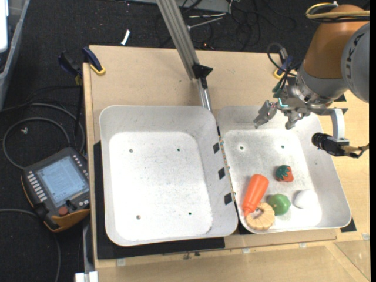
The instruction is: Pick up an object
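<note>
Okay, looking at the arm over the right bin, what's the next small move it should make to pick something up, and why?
Probably bring the gripper toward the near end of the right bin, then lower it. It hangs over the bin's bare far end with its jaws apart and nothing between them, while the carrot, strawberry, green ball and white ball cluster at the near end.

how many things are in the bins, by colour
orange: 1, the carrot
red: 1, the strawberry-like piece
green: 1, the round green piece
white: 1, the egg-like piece
tan: 1, the ridged piece
total: 5, all in the right bin
</note>
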You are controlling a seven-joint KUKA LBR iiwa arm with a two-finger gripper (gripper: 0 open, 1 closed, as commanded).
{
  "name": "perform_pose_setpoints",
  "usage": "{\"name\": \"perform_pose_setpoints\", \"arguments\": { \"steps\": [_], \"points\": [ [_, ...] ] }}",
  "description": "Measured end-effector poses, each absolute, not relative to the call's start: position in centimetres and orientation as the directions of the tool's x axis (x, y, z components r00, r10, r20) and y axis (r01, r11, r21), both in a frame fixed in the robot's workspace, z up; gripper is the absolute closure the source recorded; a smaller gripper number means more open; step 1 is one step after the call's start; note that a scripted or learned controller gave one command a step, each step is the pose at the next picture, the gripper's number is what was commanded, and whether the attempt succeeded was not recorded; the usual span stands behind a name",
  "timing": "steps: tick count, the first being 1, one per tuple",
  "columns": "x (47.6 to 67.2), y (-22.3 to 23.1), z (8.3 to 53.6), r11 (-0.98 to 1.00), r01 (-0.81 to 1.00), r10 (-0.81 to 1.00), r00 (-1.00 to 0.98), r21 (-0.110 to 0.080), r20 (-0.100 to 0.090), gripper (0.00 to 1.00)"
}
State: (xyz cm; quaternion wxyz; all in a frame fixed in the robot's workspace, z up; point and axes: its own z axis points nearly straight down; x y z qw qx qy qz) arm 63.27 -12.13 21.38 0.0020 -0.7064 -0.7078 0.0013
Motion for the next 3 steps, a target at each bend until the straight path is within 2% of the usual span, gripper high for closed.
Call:
{"name": "perform_pose_setpoints", "arguments": {
  "steps": [1, 2, 3],
  "points": [
    [63.4, -12.1, 21.6, 0.002, 1.000, 1.000, -0.002, 0.000, 0.000, 0.00],
    [63.5, -11.7, 17.2, 0.004, 1.000, 1.000, -0.004, -0.004, 0.000, 0.00],
    [62.8, -12.5, 11.4, -0.002, 1.000, 1.000, 0.002, -0.006, 0.000, 0.00]
  ]
}}
